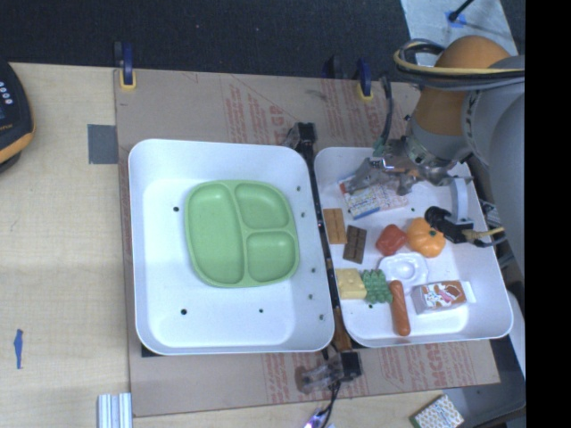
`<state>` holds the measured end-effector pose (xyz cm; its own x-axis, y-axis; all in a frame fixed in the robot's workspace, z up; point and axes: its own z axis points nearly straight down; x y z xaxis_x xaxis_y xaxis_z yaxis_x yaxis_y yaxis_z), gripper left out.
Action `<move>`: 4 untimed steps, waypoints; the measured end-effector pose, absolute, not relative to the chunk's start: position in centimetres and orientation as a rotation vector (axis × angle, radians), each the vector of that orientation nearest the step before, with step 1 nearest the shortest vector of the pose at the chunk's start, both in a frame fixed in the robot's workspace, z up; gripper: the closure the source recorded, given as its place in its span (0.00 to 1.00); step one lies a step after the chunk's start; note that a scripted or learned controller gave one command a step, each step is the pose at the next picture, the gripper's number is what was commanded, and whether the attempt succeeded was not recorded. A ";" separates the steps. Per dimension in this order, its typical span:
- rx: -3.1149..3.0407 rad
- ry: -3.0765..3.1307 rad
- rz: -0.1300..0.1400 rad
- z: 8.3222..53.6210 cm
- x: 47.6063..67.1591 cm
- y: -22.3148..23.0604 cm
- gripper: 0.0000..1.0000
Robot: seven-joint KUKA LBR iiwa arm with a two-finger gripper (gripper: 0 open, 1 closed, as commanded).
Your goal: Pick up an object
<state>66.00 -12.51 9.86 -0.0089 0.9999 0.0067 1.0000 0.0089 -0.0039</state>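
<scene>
Gripper (385, 169) hangs low over the far end of the right bin (500, 324), and whether it is open or closed cannot be told. A flat white packet (373, 203) lies just below it, seemingly touching. The red pepper (390, 239) and orange pepper (426, 237) sit nearer the camera, apart from it. The green tray (241, 232) rests in the left bin (156, 239).

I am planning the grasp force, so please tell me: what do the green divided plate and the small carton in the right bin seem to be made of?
The green divided plate looks like moulded plastic with a matte finish: one even colour, soft rounded dividers, no sharp glare. The small carton seems to be printed cardboard or a plastic toy copy; its flat faces carry red and white print, but the view is too coarse to decide.
</scene>
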 end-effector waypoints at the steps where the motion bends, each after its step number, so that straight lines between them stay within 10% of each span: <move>1: -2.217 -2.221 -0.007 9.9 65.9 -20.4 0.00; 3: -2.229 -2.238 -0.006 9.8 54.9 -14.0 0.00; 4: -2.231 -2.241 -0.002 10.9 55.0 -14.4 1.00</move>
<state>54.98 -14.40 10.91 -0.0043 0.9999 -0.0135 0.9999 0.0045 0.0149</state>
